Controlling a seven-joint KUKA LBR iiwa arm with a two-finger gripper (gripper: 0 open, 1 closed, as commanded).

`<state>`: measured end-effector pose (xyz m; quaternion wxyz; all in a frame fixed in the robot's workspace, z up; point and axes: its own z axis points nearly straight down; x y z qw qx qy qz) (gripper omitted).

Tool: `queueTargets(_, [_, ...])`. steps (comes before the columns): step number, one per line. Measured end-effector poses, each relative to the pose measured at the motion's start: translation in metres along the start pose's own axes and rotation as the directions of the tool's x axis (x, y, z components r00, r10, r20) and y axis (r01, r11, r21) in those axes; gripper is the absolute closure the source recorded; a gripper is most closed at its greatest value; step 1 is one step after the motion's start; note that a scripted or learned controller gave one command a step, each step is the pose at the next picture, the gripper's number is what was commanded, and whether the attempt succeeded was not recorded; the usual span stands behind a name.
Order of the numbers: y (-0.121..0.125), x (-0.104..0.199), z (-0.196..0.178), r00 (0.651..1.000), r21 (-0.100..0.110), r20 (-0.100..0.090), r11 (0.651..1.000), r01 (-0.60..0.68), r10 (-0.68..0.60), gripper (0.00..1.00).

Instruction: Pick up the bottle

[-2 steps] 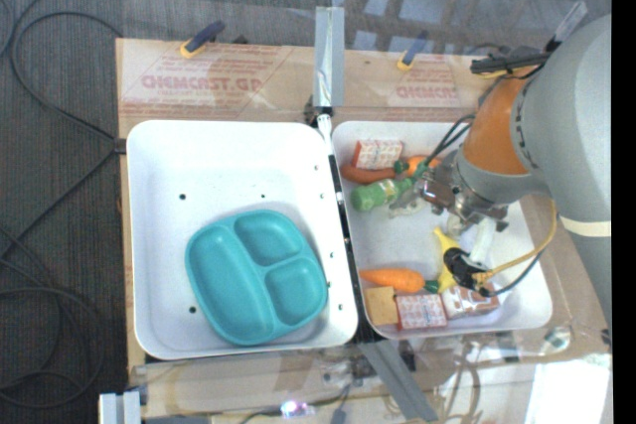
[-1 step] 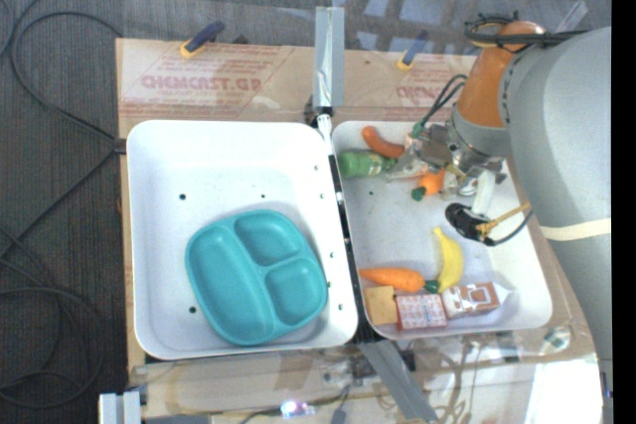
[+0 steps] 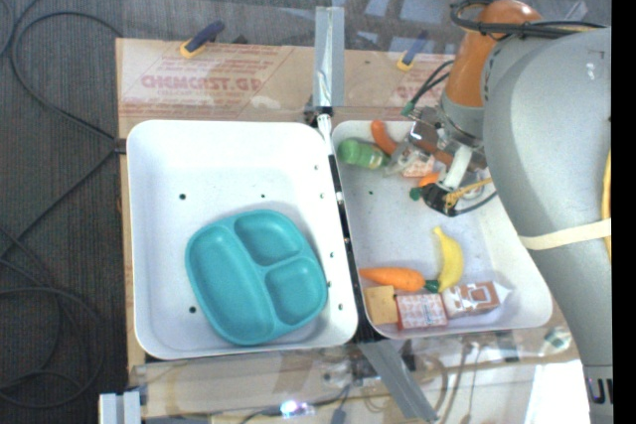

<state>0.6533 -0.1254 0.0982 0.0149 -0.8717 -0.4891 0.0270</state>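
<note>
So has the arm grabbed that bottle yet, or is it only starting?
Nothing looks done: the small green bottle lies on its side in the right white bin, top corner. In hand: the gripper is low beside it, to its right. Gripping and lifting remain.

A single fixed camera is looking down at a slant over the bench, taking in both white bins side by side, the arm reaching in from the right.

Right bin middle open; carrot, banana crowd near wall.
</note>
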Motion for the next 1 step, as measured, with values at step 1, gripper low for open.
queueTargets(1, [0.0247, -0.0301, 0.0060, 0.999, 0.028, -0.018, 0.999, -0.046, 0.046, 0.00])
